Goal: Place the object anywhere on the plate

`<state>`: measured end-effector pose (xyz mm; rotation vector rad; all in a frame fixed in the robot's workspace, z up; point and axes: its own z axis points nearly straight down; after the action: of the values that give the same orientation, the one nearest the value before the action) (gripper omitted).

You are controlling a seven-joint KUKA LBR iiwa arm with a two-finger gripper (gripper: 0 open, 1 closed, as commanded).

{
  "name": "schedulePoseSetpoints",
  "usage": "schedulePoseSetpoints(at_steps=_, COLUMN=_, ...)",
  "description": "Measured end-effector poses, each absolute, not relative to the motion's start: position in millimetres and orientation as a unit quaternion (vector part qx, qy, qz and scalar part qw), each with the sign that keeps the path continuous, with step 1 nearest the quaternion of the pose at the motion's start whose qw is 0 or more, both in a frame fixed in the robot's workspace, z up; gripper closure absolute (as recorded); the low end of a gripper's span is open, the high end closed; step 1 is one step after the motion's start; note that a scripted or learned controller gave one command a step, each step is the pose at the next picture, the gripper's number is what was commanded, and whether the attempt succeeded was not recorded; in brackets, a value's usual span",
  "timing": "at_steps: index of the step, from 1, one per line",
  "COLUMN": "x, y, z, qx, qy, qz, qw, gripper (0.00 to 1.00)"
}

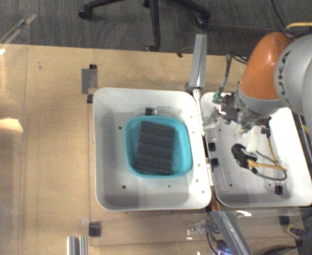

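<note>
nearest, the grey arm's orange-banded wrist hung over the right white bin, its pincer's state impossible to tell, while the dark ribbed rectangular block already lay on the teal square plate, so only withdrawal seemed left.

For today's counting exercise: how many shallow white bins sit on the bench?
2. The left bin holds a teal plate with a dark ridged object on it. The right bin lies beside it under the arm, which may hide part of it.
</note>
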<state>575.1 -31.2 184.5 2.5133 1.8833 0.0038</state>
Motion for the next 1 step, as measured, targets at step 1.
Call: schedulePoseSetpoints(at_steps=1, x=555.8, y=-73.6, z=271.4, qx=0.847, qy=0.531, qz=0.0033, qw=0.003, gripper=0.00)
